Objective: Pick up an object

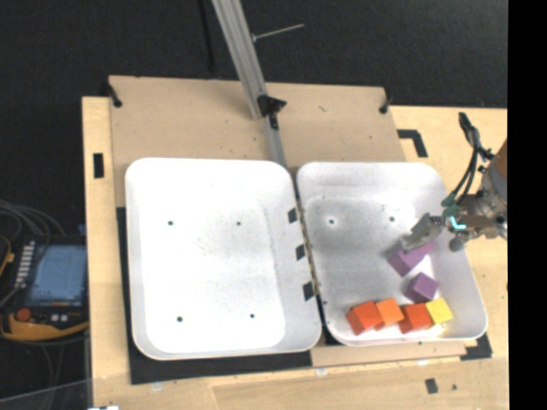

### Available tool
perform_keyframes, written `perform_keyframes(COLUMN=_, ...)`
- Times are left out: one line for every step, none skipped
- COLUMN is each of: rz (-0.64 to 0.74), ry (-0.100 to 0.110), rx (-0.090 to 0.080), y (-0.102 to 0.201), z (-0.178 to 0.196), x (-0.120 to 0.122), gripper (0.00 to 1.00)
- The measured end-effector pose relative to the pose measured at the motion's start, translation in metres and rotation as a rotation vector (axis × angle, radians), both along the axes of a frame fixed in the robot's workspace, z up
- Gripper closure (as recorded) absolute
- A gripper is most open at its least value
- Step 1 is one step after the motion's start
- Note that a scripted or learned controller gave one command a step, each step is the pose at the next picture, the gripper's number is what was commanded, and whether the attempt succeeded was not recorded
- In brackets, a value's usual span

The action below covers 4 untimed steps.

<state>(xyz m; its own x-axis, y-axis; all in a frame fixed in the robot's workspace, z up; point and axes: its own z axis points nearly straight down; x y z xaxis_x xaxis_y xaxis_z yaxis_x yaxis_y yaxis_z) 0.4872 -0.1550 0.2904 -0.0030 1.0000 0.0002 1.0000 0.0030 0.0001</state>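
Two purple blocks [408,258] lie in the right bin [359,186]; the gripper [438,229] sits at the upper one, claw state not discernible. Risk: a finger may push the block aside rather than straddle it. Four orange and yellow blocks [397,315] crowd the near wall. Open floor remains toward the bin's centre and left.

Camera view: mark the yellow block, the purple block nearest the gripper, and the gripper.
yellow block [440,312], camera view, middle of its top face
purple block [408,257], camera view, middle of its upper face
gripper [438,231], camera view, between its fingers
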Motion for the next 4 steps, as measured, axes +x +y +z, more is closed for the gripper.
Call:
perform_keyframes(rz=-0.003, ry=-0.004, rx=-0.001, y=0.000, z=0.001, x=0.000, gripper=0.00)
perform_keyframes(rz=-0.005, ry=0.003, rx=-0.001, y=0.008, z=-0.053, x=-0.002, gripper=0.00)
perform_keyframes(rz=-0.005, ry=0.004, rx=-0.001, y=0.002, z=-0.101, x=0.005, gripper=0.00)
perform_keyframes(rz=-0.007, ry=0.005, rx=0.000, y=0.011, z=-0.151, x=0.008, gripper=0.00)
